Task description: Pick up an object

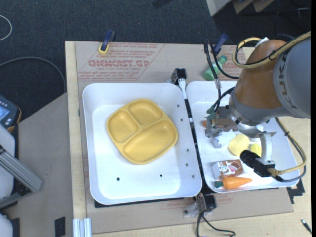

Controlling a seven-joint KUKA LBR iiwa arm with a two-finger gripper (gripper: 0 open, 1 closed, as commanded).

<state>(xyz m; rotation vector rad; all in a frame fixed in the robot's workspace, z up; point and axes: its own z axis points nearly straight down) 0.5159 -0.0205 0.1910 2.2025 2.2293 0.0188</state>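
Figure. Overhead slanted view of the table [74, 132] with two shallow white bins side by side. We took the yellow divided plate [142, 130] as our landmark: it lay alone near the middle of the left bin [98, 181], its three compartments facing up, apparently parked there out of the working area. The candidate objects were all gathered in the right bin [200, 95], well to the right of the plate, which we judged to be the picking zone, since the arm [269, 78] reached in over that bin. Farther right of the plate and slightly below its level sat a pale yellow rounded object [238, 143]; lower still lay a small brown-and-white carton [229, 168], with an orange carrot [236, 182] just beneath it and touching or nearly touching it. The gripper [215, 132] hung low over the right bin, between the plate and the pale yellow object, just beside the latter. We could not tell whether the gripper was spread or pressed together, because the wrist hid its working end, and we saw nothing held in it. We judged that no object had yet been lifted.
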